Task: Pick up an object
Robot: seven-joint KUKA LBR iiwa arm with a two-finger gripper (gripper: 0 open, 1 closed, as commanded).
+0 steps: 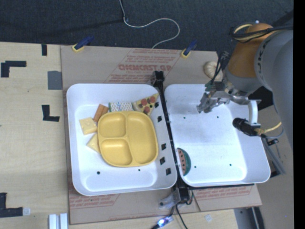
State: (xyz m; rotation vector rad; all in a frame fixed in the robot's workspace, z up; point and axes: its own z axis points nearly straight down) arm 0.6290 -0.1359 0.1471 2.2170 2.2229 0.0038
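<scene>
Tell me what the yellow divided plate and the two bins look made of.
Yellow divided plate: likely molded plastic, matte, with soft rounded compartment edges. Left bin and right bin: probably smooth white plastic with rounded rims, though painted metal can't be ruled out.

My arm point(279, 56) is grey and rounded, with an orange band point(245, 56) above my wrist. Black cables run along the band. Behind my fingers, my gripper point(204, 106) body is grey metal with dark parts.
</scene>
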